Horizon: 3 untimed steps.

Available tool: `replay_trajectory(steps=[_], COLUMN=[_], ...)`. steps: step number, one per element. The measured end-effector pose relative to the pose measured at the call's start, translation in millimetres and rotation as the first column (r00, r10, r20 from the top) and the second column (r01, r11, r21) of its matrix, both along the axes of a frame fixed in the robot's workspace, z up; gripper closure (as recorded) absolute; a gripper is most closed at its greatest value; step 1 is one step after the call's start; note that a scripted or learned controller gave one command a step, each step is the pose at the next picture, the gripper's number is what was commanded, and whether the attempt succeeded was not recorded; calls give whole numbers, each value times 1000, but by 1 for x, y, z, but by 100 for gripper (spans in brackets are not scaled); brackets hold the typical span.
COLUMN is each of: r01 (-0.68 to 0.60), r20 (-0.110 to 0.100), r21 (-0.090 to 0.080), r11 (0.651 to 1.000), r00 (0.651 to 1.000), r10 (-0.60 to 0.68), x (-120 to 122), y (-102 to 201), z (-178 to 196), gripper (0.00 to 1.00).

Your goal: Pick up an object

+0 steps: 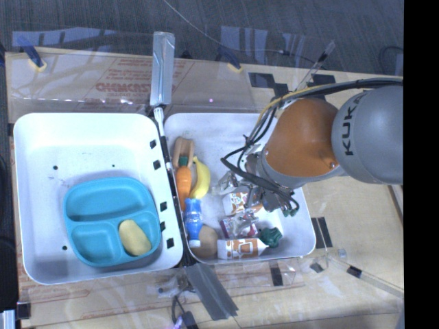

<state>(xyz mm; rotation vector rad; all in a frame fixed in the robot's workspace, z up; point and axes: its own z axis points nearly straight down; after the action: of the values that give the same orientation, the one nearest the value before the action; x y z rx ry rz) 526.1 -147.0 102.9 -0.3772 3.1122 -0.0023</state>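
Inside left bin [34, 184], one blue tray [103, 204], one yellow potato [134, 237]

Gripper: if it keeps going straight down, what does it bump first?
Probably the small snack packets heaped right under the gripper in the right bin. Height is hard to judge from above, so it may already be touching them.

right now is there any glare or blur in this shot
Camera view: glare streaks across the clear sheet behind the bins; the left bin is evenly lit with soft shadow along its near wall; the items under the arm look soft and cluttered, hard to tell apart.
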Motion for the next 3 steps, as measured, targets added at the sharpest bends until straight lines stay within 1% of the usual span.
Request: replay_trajectory(steps=[1,2,3], r01=[-335,-729,-729], r20=[2,2,2], r21=[0,-9,-10], r11=[942,685,684], r00=[942,685,684], r10=[335,729,730], x=[56,69,70], y=[122,10,10], z=[91,17,18], gripper=[0,0,0])
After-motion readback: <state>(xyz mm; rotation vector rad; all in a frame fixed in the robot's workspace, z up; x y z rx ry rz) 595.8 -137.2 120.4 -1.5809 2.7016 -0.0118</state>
